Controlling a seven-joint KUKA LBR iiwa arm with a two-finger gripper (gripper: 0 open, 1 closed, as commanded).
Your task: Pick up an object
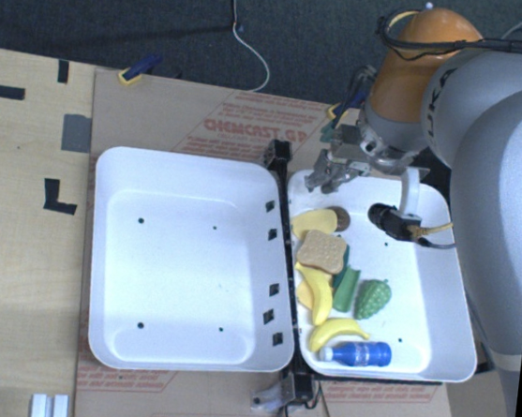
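Glossy white plastic bins (112, 232); matt brown cardboard (225, 118) beneath

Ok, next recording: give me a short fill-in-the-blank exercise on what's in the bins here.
1. All the objects lie in the ____ bin.
2. The blue bottle lies next to a ____ banana.
3. The slice of bread lies on the side of the bin nearest the ____ bin.
4. The gripper hangs above the right bin's ____ end.

Missing words: right; yellow; left; far
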